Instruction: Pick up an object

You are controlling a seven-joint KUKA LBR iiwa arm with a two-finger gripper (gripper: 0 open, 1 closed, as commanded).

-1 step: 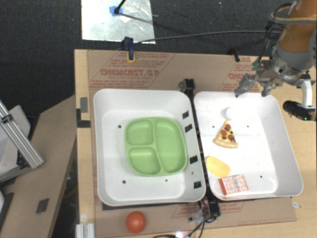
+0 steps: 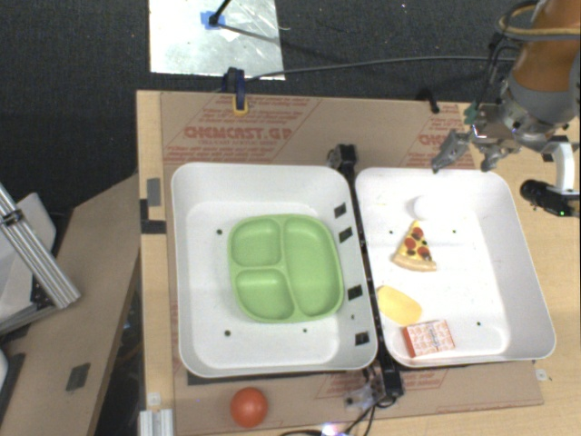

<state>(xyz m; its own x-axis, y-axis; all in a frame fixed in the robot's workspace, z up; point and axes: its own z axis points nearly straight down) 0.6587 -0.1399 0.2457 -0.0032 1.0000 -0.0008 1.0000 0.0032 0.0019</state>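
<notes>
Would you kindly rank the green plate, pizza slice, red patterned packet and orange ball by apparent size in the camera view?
1. Green plate, much the largest.
2. Pizza slice and red patterned packet: look alike, so unranked.
3. Orange ball, slightly smaller, though the gap is slim.

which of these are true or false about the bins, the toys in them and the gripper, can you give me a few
1. The green divided tray lies in the left bin. True.
2. The pizza slice lies in the left bin. False: it lies in the right bin.
3. The gripper holds the pizza slice. False: it hangs open above the right bin's far edge, with nothing between its fingers.
4. The orange ball sits outside both bins. True.
5. The red patterned packet lies near the right bin's near edge. True.
</notes>
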